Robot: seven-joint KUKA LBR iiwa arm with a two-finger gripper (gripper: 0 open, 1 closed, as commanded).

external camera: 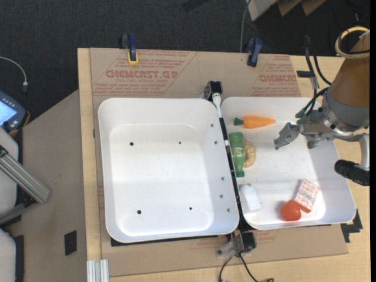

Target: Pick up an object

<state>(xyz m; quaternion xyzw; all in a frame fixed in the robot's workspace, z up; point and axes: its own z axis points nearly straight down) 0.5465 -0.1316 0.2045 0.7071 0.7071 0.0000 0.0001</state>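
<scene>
Reaching in from the right, the arm [346,93] holds its gripper [288,137] above the right bin [329,216], over bare white floor toward the far side. I cannot tell how the gripper is set; no object shows in it.

Right bin contents:
- orange carrot [257,121] with a green top, lying near the far wall, just left of the gripper and apart from it
- green bottle [237,153] along the left wall, lengthwise near-to-far
- pale yellowish item [251,153] touching the bottle's right side; too blurred to name
- small white object [251,197] nearer, by the left wall
- red ball [291,211] at the near edge, touching a red-and-white packet [307,194] on its right

Left bin [111,157]: white floor with four dark dots.

Both bins sit on a brown board [176,69] on the worktop, held by two blue clamps [130,44] at the far edge.
</scene>
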